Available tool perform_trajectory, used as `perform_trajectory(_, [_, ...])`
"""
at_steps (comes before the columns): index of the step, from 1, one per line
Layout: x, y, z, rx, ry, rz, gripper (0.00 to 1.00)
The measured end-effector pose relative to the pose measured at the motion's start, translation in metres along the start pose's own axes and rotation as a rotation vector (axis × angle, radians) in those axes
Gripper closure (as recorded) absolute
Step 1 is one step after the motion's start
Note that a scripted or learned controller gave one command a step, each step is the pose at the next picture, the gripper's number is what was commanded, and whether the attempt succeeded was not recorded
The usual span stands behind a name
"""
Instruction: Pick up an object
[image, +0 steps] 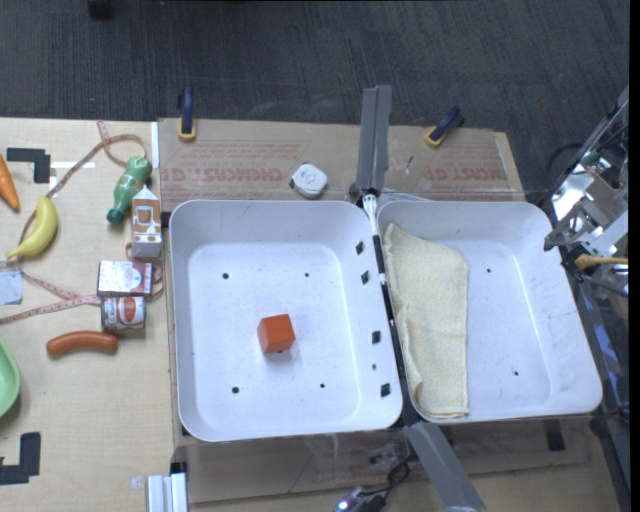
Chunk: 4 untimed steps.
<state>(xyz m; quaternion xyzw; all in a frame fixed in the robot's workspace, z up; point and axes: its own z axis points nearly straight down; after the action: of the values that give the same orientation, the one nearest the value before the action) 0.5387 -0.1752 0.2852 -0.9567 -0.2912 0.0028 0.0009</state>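
left bin (190, 300): orange block (276, 333) on floor, nr centre, alone | right bin (560, 330): cream towel (432, 320) folded along left side | arm/gripper (590, 225): far-right edge, outside bins, well apart from block | grip state: can't tell

The bench (80, 400) holds two white bins (185, 300), and left of them lie a banana (35, 230), a sausage (82, 344) and maybe a small can (124, 314).

Green dish (6, 378) and carrot (8, 184) cut by left edge; carton (146, 223) print illegible.
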Motion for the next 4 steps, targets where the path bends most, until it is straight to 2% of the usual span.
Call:
perform_trajectory(1, [-0.017, 0.045, -0.001, -0.001, 0.001, 0.387, 0.00])
perform_trajectory(2, [0.019, -0.013, 0.148, 0.001, 0.001, 0.260, 0.00])
perform_trajectory(3, [0.005, 0.060, 0.065, -0.001, 0.003, 0.387, 0.00])
perform_trajectory(4, [-0.035, -0.027, 0.159, 0.002, 0.001, 0.333, 0.00])
